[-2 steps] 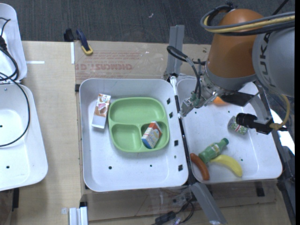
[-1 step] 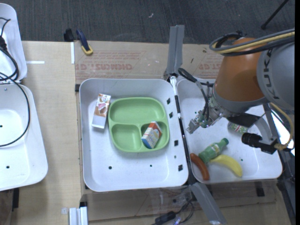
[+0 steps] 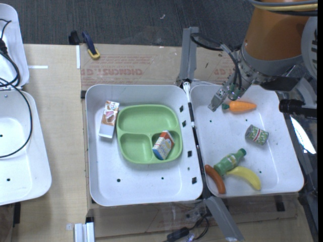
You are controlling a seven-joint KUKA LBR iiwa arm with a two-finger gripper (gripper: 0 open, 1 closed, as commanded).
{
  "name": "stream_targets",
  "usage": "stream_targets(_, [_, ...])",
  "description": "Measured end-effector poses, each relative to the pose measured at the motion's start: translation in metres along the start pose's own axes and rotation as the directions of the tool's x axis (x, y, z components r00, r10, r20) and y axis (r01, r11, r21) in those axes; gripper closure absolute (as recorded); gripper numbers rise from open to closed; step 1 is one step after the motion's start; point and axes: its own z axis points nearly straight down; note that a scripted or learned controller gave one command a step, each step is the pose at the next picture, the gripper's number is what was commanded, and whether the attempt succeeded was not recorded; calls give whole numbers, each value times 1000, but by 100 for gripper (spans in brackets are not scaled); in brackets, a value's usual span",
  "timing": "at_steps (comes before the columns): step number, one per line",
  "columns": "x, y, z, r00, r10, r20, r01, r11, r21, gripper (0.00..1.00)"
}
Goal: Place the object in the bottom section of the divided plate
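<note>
The green divided plate (image 3: 146, 120) lies in the left bin (image 3: 101, 185), with one large section at the top and two smaller ones below. A small red, white and blue carton (image 3: 162, 145) lies tilted in the plate's lower right section. My gripper (image 3: 224, 100) hangs over the top left corner of the right bin (image 3: 287, 185), beside the green end of an orange carrot (image 3: 243, 106). Its fingers look open, with nothing between them.
A second carton (image 3: 108, 119) lies in the left bin, just left of the plate. The right bin also holds a green can (image 3: 256, 135), a green bottle (image 3: 229, 161), a banana (image 3: 246, 177) and a red sausage (image 3: 215, 179). A metal divider (image 3: 187, 59) rises between the bins.
</note>
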Motion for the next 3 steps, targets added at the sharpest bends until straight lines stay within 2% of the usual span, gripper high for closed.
stream_targets(1, [-7, -32, 59, 998, 66, 0, -66, 998, 1, 100])
stream_targets(2, [-3, -80, 75, 987, 162, -1, -162, 987, 1, 100])
stream_targets(3, [-20, 18, 91, 957, 290, 0, -290, 957, 1, 100])
